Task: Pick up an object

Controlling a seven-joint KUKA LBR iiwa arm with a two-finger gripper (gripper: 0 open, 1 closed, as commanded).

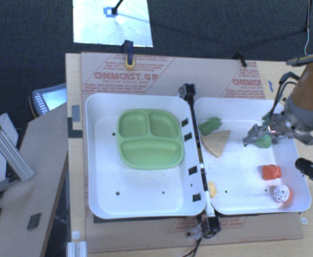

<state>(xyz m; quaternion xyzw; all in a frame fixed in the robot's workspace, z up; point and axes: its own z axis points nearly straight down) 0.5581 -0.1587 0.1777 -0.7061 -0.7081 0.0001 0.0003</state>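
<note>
My gripper (257,135) hangs low over the right part of the right bin (242,182), at the end of the grey and orange arm that enters from the right. A small green object (264,142) lies right under or against the gripper's tip, and I cannot tell whether it is gripped. A tan wedge (216,142) and a green leafy toy (210,125) lie to the gripper's left, near the divider. A red piece (271,171) and a white spotted ball (281,193) sit nearer the front right corner.
A light green divided plate (148,139) lies in the middle of the left bin (100,165). A small yellow piece (212,189) sits by the divider at the right bin's front left. Black clips run along the divider between the bins.
</note>
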